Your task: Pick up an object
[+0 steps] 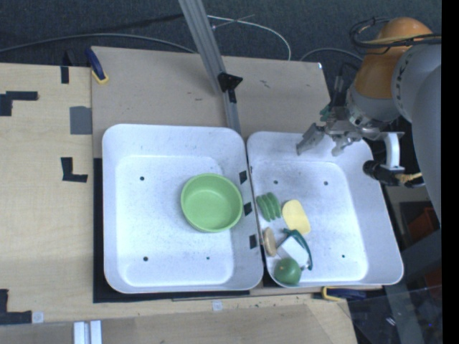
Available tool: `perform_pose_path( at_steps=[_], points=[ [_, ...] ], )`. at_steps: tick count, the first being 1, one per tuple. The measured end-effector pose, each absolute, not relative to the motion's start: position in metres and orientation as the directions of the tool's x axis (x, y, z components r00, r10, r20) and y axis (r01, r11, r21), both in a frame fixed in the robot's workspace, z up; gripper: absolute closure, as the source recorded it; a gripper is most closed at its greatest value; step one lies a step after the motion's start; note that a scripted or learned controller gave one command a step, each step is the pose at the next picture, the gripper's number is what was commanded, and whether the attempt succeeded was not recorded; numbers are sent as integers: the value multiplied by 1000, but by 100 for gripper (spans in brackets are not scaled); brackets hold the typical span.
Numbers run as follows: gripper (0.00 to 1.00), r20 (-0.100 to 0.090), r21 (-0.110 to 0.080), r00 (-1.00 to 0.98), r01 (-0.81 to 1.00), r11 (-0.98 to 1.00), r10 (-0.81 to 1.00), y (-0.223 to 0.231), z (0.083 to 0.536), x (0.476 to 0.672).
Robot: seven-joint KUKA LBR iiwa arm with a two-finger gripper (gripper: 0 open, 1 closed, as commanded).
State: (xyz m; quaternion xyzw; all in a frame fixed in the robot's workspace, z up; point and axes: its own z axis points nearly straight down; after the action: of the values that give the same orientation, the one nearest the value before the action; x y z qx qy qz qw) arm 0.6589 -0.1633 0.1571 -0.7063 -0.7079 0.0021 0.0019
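Two white bins (122,192), one green bowl (211,202), five small objects (285,236) clustered together.

Robotics lab, test cell. Plywood worktop (165,92) marked with black tape pieces (70,170), clamped at corner by blue-and-yellow clamp (96,66). Two white bins (122,192) set side by side, taped at the seam. Metal pole (204,38) rising from worktop. Loose cables (251,27) across dark carpet floor (72,13). Industrial grey-and-orange arm (401,63) at right.

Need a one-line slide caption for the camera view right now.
Gripper open above the right bin's far edge, small items clustered at its near-left corner, green bowl in the left bin.
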Motion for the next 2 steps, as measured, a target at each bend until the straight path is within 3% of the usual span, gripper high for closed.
perform_pose_path(
  at_steps=[1, 2],
  points=[
    [0, 0, -7, -3, 1000, 3, 1000, -161, 92, 659],
    [0, -1, -3, -3, 1000, 3, 1000, -161, 88, 658]
  ],
)
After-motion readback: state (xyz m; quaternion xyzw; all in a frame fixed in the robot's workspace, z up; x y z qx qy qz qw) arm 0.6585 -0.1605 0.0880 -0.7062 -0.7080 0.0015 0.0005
